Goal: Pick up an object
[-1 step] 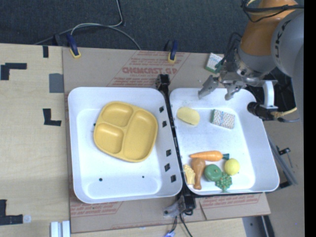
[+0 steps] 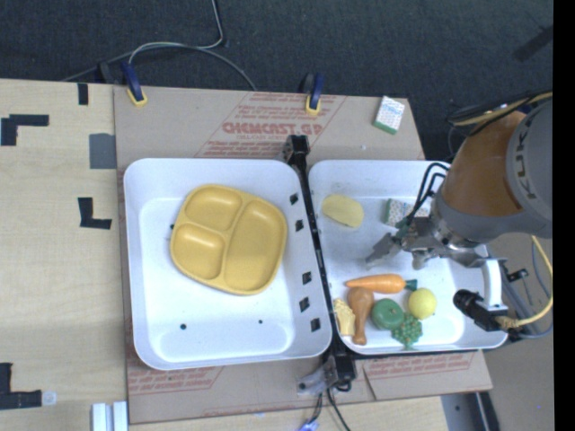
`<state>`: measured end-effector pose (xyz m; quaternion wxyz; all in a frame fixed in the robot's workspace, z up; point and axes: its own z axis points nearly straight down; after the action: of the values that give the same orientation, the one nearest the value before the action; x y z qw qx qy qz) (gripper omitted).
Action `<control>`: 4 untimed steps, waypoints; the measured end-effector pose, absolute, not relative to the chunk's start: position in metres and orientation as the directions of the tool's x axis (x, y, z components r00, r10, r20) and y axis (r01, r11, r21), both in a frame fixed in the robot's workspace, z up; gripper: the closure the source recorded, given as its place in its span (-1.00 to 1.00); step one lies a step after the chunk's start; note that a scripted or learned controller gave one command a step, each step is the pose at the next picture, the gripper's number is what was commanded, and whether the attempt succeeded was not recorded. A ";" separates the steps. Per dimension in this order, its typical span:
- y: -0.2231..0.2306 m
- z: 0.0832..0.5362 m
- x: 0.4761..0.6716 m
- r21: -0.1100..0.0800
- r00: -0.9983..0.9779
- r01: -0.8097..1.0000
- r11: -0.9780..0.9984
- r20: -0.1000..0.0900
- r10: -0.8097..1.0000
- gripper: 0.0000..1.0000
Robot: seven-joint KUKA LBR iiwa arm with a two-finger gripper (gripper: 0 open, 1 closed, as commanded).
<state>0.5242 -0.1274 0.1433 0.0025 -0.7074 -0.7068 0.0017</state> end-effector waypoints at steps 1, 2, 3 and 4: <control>-0.094 0.086 0.492 0.002 0.000 1.000 0.000 0.000 1.000 -1.00; -0.094 0.086 0.486 0.009 -0.002 1.000 0.002 -0.002 1.000 -1.00; -0.095 0.096 0.486 0.008 -0.001 1.000 0.001 -0.002 1.000 1.00; -0.095 0.096 0.486 0.007 -0.001 1.000 0.001 -0.002 1.000 -1.00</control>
<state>0.4863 -0.0951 0.0962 -0.0034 -0.7069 -0.7073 -0.0017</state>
